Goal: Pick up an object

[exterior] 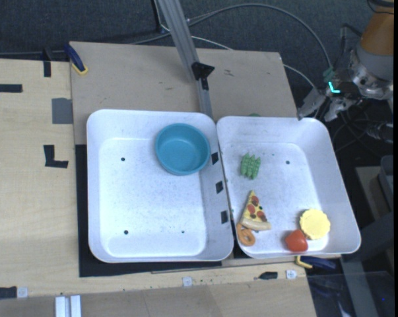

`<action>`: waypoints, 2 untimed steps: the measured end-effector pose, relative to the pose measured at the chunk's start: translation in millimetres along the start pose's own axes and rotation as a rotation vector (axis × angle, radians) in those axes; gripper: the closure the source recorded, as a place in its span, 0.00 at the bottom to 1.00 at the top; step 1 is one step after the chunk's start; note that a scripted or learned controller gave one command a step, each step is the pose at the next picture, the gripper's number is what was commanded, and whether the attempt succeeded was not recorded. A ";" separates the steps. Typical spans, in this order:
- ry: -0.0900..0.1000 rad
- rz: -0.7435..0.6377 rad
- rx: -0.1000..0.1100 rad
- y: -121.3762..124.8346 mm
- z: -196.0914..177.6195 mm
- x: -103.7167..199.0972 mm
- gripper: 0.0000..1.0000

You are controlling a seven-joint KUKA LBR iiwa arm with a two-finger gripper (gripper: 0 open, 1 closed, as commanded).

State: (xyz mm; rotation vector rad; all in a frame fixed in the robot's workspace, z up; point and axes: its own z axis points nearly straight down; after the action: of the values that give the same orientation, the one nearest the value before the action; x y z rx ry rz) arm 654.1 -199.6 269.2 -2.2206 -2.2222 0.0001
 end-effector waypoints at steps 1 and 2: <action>0.000 0.000 0.000 0.0 0.0 0.0 0.00; 0.001 0.001 0.005 1.6 55.4 -9.3 0.00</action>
State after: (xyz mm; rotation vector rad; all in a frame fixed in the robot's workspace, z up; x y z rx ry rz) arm 655.7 -209.0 213.8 -2.2186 -2.2187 0.0046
